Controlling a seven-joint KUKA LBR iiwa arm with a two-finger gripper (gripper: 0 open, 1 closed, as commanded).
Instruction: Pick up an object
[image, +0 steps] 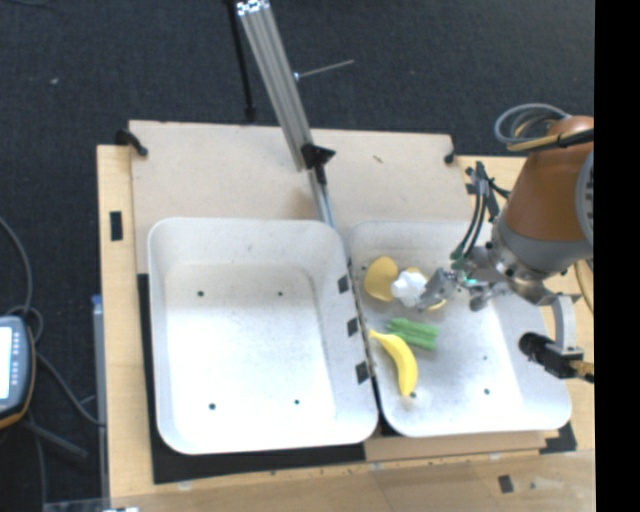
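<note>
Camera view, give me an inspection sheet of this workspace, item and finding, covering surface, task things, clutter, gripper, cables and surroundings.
Surface: wooden bench bearing the left bin and the right bin, side by side.
Job's things: in the right bin's left part, a banana, a green object, a yellow round object and a white object.
Clutter: nothing seen.
Grippers: gripper low over the right bin beside the white object; finger state unclear.
Cables: dark cables run along the arm.
Surroundings: dark carpet, slanted aluminium post, a device at the left edge.
</note>
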